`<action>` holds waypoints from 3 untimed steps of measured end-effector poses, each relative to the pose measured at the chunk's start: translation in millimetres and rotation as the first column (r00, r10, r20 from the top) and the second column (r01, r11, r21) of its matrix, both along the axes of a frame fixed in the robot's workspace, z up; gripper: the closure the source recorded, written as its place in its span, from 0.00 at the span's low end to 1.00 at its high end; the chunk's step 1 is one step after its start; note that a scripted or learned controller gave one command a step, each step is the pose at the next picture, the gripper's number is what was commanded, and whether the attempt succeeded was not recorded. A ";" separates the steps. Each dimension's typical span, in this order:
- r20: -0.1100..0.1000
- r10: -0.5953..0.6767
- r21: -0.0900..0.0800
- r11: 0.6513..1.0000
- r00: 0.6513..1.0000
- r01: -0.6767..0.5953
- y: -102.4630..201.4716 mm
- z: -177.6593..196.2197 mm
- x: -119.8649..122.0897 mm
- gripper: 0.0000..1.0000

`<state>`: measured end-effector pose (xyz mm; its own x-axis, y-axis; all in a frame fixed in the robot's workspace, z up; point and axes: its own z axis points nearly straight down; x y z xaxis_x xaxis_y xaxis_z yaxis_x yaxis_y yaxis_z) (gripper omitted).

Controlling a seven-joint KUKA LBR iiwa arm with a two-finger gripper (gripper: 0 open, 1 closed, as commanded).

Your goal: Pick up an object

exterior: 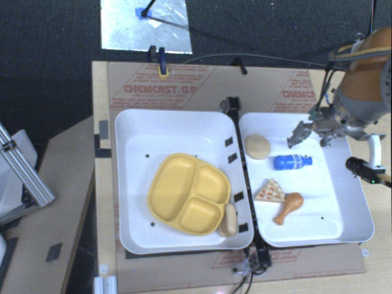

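Dark carpet surrounds the tabletop [184, 84], which we see covered by a brown printed sheet, with a shiny foil square [146, 16] on the floor beyond its far edge. We see two shallow white bins side by side: left bin [131, 164] and right bin [349, 207].

We log a yellow divided tray [190, 193] in the left bin, sitting a bit toward the near right. A small beige bread-like piece [229, 219] touches the tray's near right corner, close to the bin wall.

In the right bin we count four candidate objects. Round tan bun [258, 146] at the far left, next to the divider. Blue bottle [292, 161] lies on its side just right of the bun. Pizza slice [269, 192] sits nearer, left of centre. Drumstick [288, 206] lies just right of the slice, tilted, thin end pointing near left; we can't tell if the two touch.

Arm [366, 78] enters from the right, orange band visible. End effector [309, 132] hangs over the far part of the right bin, above and slightly right of the bottle. Its fingers look parted, with nothing between them.
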<state>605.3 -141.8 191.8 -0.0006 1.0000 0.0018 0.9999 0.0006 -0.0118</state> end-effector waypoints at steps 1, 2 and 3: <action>0.013 0.003 -0.002 1.000 1.000 -0.003 0.4 8.0 2.9 0.00; 0.012 0.006 -0.002 1.000 1.000 -0.006 5.1 -36.6 10.2 0.00; 0.012 0.002 -0.002 1.000 1.000 -0.002 2.4 -78.7 14.7 0.00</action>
